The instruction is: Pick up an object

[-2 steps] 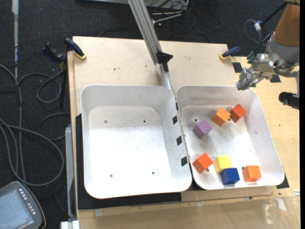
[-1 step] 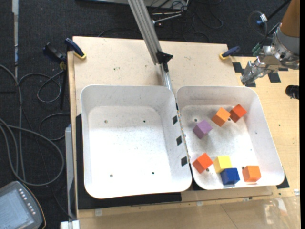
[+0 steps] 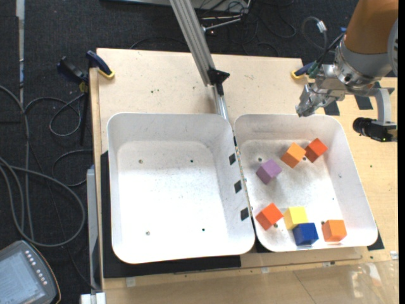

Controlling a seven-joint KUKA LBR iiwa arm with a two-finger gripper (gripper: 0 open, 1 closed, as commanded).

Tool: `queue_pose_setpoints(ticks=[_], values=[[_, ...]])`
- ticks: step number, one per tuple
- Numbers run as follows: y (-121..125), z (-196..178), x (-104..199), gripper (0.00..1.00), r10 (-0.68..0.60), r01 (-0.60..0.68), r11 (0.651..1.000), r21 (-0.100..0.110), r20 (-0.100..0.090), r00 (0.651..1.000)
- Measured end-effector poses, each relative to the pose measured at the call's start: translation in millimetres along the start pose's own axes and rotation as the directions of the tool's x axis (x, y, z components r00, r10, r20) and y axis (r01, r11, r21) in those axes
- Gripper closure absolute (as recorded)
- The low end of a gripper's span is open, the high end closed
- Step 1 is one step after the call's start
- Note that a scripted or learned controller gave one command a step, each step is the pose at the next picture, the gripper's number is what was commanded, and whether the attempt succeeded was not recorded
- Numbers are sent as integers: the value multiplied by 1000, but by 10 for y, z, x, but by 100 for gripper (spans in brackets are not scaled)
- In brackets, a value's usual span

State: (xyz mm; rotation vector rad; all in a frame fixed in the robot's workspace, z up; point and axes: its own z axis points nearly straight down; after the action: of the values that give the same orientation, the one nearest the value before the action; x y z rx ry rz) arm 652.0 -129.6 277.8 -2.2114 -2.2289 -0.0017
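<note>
- The claw [image 3: 308,106] hangs over the far rim of the right bin [image 3: 354,170]; whether it is wide or narrow I cannot tell.
- In that bin: a purple cube [image 3: 268,170], an orange cube [image 3: 293,154] touching a red-orange cube [image 3: 316,149], and near the front a yellow cube [image 3: 295,216] and blue cube [image 3: 305,234].
- The left bin [image 3: 126,170] sits beside it on the surface [image 3: 158,87].
</note>
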Motion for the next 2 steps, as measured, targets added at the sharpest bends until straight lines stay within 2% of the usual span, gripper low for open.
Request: queue_pose_setpoints(ticks=[2], values=[[-186,295,1153,100,0,0,1000,3,0,1000]])
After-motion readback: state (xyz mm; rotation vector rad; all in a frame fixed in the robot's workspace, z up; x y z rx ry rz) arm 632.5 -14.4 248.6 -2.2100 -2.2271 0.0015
